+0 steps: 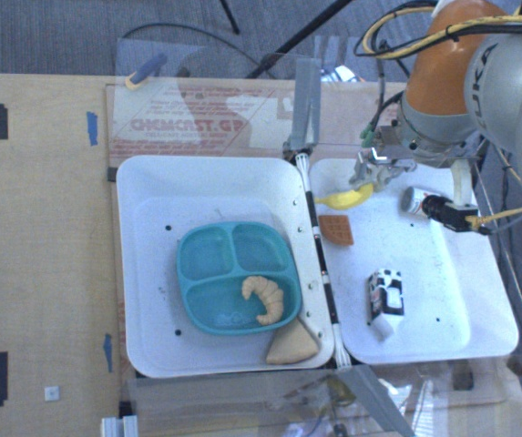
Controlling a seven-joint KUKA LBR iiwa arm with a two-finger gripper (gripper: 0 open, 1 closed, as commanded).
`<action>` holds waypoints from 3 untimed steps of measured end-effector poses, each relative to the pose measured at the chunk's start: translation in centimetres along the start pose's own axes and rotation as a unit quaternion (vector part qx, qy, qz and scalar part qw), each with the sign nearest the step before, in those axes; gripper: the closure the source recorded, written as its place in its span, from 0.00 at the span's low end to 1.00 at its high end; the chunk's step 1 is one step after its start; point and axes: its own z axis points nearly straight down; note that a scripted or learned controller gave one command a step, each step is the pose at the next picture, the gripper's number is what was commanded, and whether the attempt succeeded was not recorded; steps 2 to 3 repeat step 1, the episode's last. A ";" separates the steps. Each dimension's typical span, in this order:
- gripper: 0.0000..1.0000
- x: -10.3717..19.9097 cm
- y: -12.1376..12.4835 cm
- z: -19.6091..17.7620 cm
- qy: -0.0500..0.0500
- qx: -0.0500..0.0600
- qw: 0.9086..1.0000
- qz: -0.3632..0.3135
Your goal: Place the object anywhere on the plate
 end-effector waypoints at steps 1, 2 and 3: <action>0.00 0.0 0.0 0.0 0.000 0.000 1.000 0.000; 0.00 0.0 0.0 0.0 0.000 0.000 1.000 0.000; 0.00 0.0 0.0 0.0 0.000 0.000 1.000 0.000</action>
